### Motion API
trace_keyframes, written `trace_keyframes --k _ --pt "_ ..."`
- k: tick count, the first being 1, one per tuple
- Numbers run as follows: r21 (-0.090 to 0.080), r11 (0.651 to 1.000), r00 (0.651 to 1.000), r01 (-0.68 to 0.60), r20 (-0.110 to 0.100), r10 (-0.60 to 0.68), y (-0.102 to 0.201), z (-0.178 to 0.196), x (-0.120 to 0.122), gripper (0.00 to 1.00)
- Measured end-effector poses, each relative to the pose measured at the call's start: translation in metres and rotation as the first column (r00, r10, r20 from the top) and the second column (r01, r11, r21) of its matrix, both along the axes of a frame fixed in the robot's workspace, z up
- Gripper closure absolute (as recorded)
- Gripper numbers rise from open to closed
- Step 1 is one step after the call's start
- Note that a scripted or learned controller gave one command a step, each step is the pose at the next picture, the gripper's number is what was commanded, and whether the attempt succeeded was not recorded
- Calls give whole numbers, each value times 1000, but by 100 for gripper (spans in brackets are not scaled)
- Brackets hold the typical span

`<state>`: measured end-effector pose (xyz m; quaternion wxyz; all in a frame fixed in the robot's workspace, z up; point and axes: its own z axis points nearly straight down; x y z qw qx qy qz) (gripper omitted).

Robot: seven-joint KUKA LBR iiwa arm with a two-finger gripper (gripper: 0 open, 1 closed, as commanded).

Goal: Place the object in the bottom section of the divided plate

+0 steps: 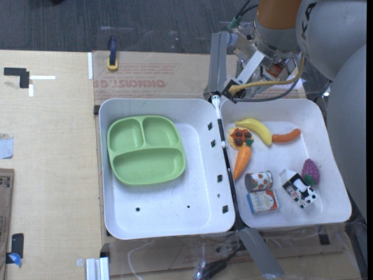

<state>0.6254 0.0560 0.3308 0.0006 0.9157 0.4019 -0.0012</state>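
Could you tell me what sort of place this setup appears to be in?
Probably a robotics lab: a grey arm reaches over two white bins, one holding a green divided plate, the other toy foods like a banana.

The arm (332, 22) is chunky, with smooth rounded grey shells and a fat orange band (280, 4) above the wrist. Below that sits a darker grey metal ring, then a cluster of small parts with a red bit. Black, green-tipped and yellow cables (262, 86) loop around the wrist.
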Motion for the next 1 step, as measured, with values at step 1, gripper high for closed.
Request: trace_keyframes --k 1 --pt "0 999 999 33 -1 -33 -5 87 10 100"
